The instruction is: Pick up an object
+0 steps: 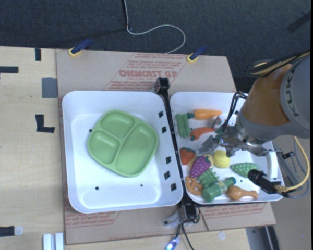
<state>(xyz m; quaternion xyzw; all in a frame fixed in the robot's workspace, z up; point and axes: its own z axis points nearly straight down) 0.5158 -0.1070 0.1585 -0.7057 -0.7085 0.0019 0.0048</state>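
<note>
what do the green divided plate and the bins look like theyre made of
The green divided plate looks like moulded plastic with a matte to satin finish: one even pale green, soft rounded ridges between its three compartments, no glaze shine. The left bin and the right bin look like thin, smooth white plastic with rolled rims and a faint sheen; coated metal cannot be ruled out.

Red printed lettering runs across the cardboard sheet (pixel 146 72) that lies under the two bins, set upside down to the camera and too blurred to make out with any certainty. On the grey arm (pixel 297 95) at the right edge, part of a dark brand name shows, of which only the letters "KU" can be read.
</note>
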